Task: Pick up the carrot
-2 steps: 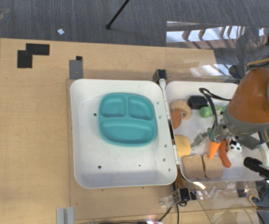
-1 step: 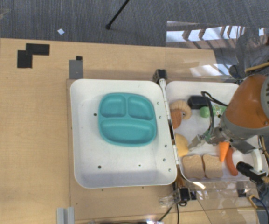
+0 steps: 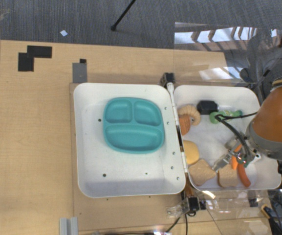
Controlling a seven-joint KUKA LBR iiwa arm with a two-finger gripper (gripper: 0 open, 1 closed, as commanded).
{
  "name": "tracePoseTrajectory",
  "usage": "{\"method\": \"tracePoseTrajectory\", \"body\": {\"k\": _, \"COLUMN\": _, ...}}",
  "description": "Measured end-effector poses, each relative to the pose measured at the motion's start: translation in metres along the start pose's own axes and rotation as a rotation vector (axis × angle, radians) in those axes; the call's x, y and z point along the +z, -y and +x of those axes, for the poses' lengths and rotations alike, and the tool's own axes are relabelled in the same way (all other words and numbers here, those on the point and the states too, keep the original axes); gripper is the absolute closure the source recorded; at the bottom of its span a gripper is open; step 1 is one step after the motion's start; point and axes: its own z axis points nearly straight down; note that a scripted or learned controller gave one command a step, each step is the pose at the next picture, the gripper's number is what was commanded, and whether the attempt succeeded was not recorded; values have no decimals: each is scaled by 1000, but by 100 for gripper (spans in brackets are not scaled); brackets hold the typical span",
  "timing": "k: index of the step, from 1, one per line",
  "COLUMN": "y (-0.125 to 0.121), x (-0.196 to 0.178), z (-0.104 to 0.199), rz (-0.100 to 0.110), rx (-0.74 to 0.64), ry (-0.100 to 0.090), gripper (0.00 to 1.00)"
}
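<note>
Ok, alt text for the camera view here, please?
The arm's tool is down in the right bin at an orange carrot, among tan bread-like pieces. The left bin holds a teal divided plate.

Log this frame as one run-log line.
phase: at carrot | gripper: over carrot, right bin | grasp: unconfirmed | left bin: teal tray

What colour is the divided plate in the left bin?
Teal, a blue-green. The plate shows clearly in the camera view, in the left bin.
</note>
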Motion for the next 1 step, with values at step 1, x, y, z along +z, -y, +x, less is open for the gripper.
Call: {"method": "tracePoseTrajectory", "body": {"k": 1, "y": -3, "x": -13, "z": -4, "rz": -5, "rx": 5, "ry": 12, "gripper": 100}}
